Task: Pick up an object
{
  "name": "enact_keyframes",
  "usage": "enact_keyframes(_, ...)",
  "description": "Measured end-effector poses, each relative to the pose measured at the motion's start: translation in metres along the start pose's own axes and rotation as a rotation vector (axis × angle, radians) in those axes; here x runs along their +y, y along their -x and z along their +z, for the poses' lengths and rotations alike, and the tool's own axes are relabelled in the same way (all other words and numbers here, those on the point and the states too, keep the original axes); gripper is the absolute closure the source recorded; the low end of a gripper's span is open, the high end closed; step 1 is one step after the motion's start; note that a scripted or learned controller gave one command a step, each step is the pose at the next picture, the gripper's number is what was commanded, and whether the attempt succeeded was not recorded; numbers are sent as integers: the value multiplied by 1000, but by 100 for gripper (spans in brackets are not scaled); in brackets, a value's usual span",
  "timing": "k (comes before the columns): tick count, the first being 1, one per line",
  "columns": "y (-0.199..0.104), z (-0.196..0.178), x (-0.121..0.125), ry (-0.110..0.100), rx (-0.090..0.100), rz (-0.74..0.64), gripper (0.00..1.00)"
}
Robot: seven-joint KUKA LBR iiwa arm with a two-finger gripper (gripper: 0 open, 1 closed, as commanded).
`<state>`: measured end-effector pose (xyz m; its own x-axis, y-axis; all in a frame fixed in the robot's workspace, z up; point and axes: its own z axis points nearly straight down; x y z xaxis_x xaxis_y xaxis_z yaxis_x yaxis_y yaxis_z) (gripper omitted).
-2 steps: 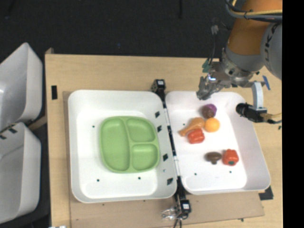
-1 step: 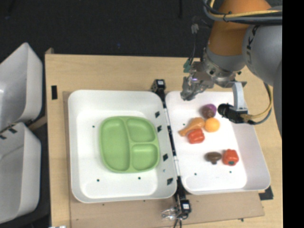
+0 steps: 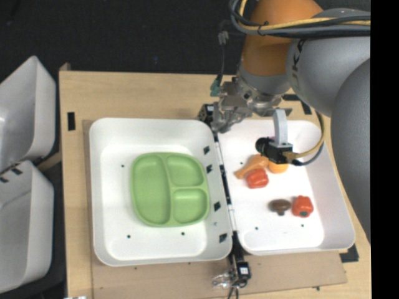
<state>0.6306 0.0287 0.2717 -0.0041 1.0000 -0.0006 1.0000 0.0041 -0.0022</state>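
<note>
My gripper (image 3: 217,118) hangs over the far end of the divider between the two bins, below the orange band of the arm (image 3: 274,27). It is apart from the objects in the right bin (image 3: 324,229). These include an orange wedge (image 3: 251,165), a red piece (image 3: 257,179), a yellow-orange piece (image 3: 278,165) under a black part, a brown piece (image 3: 280,206) and a red-orange piece (image 3: 302,207). I see nothing held in the gripper.
A green divided plate (image 3: 169,189) lies in the middle of the left bin (image 3: 103,229). A cable loops from the wrist down over the right bin's far side. White boxes stand off the bench at the left.
</note>
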Motion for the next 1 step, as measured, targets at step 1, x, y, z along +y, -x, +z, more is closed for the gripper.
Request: enact_keyframes(1, -54, 1, 12, 5, 0, 0, 100)
